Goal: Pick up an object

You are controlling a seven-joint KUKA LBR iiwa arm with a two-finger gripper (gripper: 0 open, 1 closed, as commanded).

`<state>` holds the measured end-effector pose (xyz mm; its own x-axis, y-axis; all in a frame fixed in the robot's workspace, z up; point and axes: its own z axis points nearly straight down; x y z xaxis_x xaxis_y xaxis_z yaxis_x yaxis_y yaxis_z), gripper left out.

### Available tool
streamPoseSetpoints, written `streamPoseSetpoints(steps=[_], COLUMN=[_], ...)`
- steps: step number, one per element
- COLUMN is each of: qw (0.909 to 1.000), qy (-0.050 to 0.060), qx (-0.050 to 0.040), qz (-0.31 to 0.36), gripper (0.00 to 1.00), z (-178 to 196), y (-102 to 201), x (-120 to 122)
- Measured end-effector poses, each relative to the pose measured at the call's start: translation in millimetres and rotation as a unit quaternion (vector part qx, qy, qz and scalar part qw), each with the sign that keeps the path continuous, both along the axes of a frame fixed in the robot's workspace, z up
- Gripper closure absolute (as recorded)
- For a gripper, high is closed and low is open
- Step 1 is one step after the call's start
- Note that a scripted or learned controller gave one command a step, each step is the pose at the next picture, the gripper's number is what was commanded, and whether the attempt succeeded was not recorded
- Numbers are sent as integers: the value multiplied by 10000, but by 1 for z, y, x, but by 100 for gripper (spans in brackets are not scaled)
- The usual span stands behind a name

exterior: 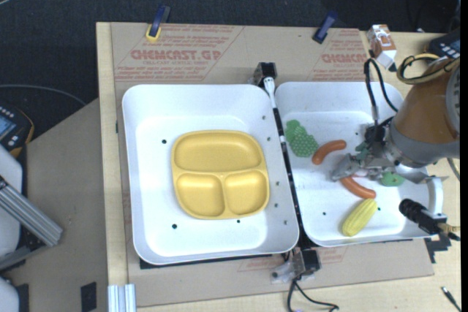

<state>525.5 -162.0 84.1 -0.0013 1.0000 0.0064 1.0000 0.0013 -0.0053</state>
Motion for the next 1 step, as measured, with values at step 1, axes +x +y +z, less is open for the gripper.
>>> streamPoseSetpoints(steps=[1], qw=[10000], qy=[-21], qx=[-22], qz=[-11], gripper=[100], z=[11], y=[-2], x=[1])
